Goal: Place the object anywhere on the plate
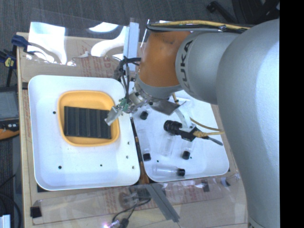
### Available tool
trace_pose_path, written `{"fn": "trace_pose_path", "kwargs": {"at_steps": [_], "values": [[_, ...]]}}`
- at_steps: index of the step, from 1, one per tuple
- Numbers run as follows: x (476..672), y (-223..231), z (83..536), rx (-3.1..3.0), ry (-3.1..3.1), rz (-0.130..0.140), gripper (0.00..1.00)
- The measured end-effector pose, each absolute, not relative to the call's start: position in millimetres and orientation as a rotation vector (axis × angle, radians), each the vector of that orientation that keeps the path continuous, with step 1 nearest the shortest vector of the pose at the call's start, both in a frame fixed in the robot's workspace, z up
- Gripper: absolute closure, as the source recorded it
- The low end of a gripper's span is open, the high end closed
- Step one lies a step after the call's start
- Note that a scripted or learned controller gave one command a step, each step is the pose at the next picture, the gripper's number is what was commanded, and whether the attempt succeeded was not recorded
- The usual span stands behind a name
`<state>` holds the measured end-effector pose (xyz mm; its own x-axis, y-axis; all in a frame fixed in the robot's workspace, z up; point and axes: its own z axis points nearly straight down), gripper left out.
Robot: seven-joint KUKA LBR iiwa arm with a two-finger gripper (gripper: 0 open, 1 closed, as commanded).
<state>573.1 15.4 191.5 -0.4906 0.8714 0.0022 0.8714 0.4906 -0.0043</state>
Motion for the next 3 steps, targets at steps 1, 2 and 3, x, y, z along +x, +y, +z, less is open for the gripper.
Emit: {"fn": "trace_pose_path", "kwargs": {"at_steps": [1, 2, 3], "values": [[597.3, -38.1, 192.0, -1.394, -2.815, 0.001, 0.00], [609.6, -19.8, 192.4, -1.428, -2.799, 0.001, 0.00], [615.4, -38.3, 211.1, -1.257, -2.879, 0.002, 0.00]]}}
